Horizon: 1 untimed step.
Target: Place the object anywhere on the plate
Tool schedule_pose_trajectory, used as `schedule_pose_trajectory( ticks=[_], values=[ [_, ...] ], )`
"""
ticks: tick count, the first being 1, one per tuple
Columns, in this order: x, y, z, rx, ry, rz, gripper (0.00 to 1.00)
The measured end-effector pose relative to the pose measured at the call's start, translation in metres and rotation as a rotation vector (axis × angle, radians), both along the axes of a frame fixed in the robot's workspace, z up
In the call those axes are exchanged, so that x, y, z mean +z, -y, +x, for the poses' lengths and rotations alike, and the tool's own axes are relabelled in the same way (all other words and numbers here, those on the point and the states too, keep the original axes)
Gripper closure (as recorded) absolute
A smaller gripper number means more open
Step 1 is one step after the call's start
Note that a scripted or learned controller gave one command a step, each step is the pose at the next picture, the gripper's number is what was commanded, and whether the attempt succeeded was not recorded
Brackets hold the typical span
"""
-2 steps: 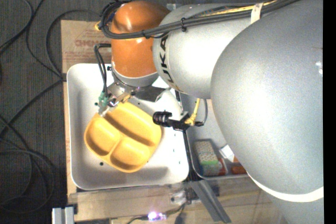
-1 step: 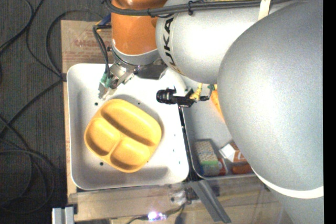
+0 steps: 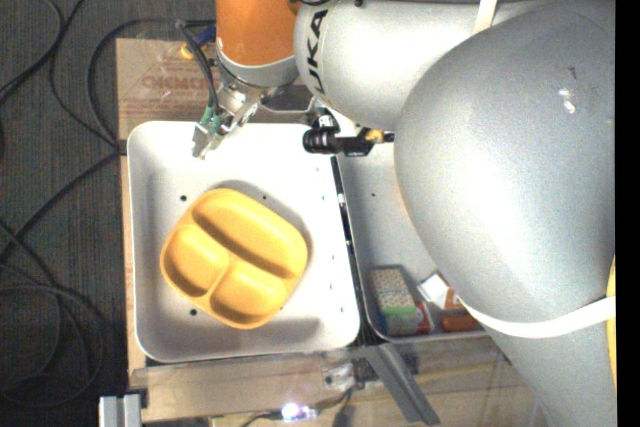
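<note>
1. Hovering at about 11 o'clock over the left bin, the gripper hangs near the bin's back rim; nothing visible lies between its tips, and how far they are spread I cannot tell.
2. A yellow plate with three compartments sits near the middle of the left bin, tilted, its compartments bare, so no object has been placed yet.
3. Small items lie in the right bin, at about 4 o'clock from the plate: a box-like thing and something red, partly hidden by the arm.
4. My judgement: the object to move is probably among those, so a pick there comes first.
</note>
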<state>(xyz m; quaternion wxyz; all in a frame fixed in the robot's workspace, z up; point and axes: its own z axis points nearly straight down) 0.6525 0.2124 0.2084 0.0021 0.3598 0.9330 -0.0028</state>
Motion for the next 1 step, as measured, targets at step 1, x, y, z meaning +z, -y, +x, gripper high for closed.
schedule_pose_trajectory(
  ticks=[1],
  values=[
    [-0.0106, -0.0131, 0.0041, 0.227, -0.002, 0.001, 1.00]
  ],
)
